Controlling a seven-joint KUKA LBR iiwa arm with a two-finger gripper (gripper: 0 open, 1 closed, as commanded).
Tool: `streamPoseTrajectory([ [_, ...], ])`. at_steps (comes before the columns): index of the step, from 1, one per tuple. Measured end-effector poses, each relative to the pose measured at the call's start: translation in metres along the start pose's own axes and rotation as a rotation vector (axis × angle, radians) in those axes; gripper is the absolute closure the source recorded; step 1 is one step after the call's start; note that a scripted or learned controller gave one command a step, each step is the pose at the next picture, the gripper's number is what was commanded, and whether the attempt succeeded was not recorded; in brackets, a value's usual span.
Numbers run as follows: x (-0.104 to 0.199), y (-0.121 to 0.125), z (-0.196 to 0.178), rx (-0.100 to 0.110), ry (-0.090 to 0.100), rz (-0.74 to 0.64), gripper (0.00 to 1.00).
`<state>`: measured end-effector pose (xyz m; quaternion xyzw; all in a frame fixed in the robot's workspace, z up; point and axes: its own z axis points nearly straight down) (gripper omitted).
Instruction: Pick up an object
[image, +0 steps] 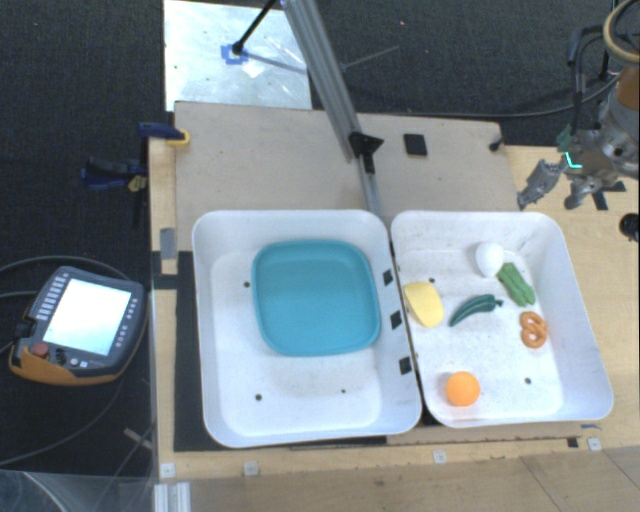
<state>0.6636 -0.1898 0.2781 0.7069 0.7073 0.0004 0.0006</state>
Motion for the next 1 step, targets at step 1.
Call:
streamPoseTrajectory([
  [1, 0.0000, 0.0000, 0.0000, 0.000, 0.000, 0.000, 0.00],
])
